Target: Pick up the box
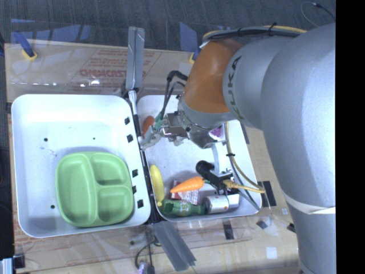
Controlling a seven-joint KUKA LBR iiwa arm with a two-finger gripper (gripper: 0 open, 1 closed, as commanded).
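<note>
The box [191,196] is a small red and white pack near the front of the right bin [171,161]. It lies partly under an orange carrot [188,184] and against a green bottle [182,209]. My gripper [153,131] is low at the back left of the same bin, close to the wall between the bins and well behind the box. A small orange thing [147,123] sits right by the gripper; whether they touch is unclear. The grey arm with its orange band [214,81] covers the bin's back right.
A yellow banana-shaped toy [156,181] lies along the right bin's left wall. A silver can [221,203] rests at the front right, and a purple thing [217,133] peeks from under the wrist. The left bin [34,119] holds a green divided plate [94,188].
</note>
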